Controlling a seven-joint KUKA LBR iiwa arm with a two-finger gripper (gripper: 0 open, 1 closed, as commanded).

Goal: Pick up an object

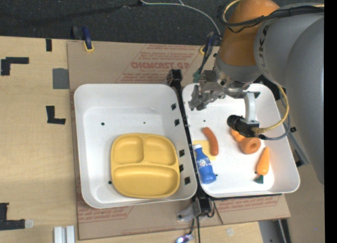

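The right white bin (274, 186) holds several small things. A red-orange sausage (211, 139) lies near its middle, and a blue bottle (205, 166) lies below it by the bin's left wall. An orange round piece (250, 145) sits to the right, with a carrot (263, 162) just below it. My gripper (202, 99) hangs over the bin's upper left part, above and slightly left of the sausage. Nothing shows in it.
The left white bin (92, 110) holds a yellow divided plate (145, 164). A small yellow piece (215, 151) peeks out between sausage and bottle. The grey arm (295, 52) with its orange band covers the right bin's upper right corner. A black divider (181, 115) separates the bins.
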